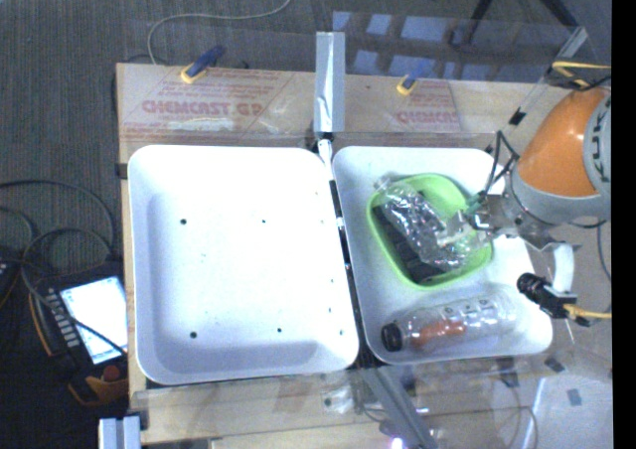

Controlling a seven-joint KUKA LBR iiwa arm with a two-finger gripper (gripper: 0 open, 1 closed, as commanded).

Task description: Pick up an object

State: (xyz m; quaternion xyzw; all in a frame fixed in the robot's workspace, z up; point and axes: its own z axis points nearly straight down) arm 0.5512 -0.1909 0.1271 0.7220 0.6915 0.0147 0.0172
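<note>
Two white bins, with three objects lying in the right one.

The right bin (350, 238) is holding one green bowl (392, 238), one crumpled silvery wrap (422, 224) inside the bowl, and one clear bottle (447, 325) lying at the near side. The left bin (238, 258) is standing beside it. The arm (561, 164) is reaching in from the right, and the gripper (467, 224) is hanging over the bowl's right part; whether it is gripping anything, I cannot tell.

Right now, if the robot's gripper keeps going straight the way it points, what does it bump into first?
Probably the crinkly silver-wrapped object lying in the green bowl. The gripper points left and down at it, though how high it sits is hard to judge.
</note>
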